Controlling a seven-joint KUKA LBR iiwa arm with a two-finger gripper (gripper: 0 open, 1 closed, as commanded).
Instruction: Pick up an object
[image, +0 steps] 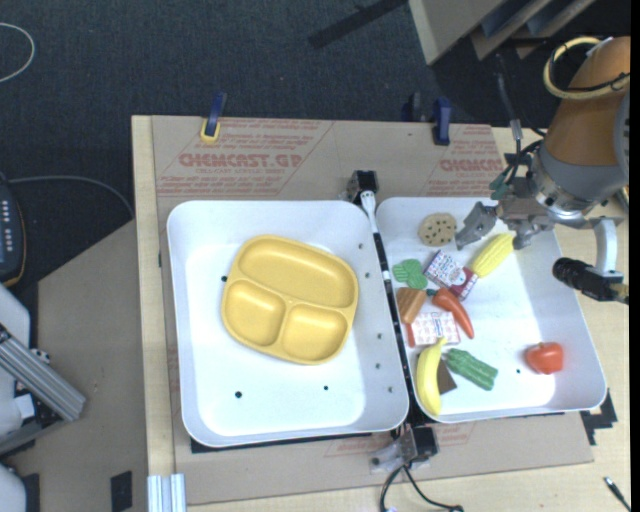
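From the fixed camera above the bench, two shallow white bins sit side by side: the left bin (200, 390) and the right bin (575, 345). The gripper (497, 228) hangs over the far part of the right bin, its two grey fingers spread apart with nothing between them; one fingertip ends beside a round speckled cookie (436, 230) to its left, the other just above a yellow ear of corn (492, 254), which lies directly below the gripper at a slant. Nearer the camera from the gripper lies a loose heap of small plastic toy foods: one green leafy piece (408, 271), one red-and-white printed packet (443, 268), one orange carrot-like wedge (411, 304), one glossy red chili (456, 311), a second printed packet (430, 328), one curved yellow banana (429, 376) and one knobbly green vegetable (471, 368). One red tomato (544, 357) rests apart, below and to the right of the gripper. Well to the gripper's left, the left bin holds a single smooth yellow plastic plate (289, 298) divided into three compartments.
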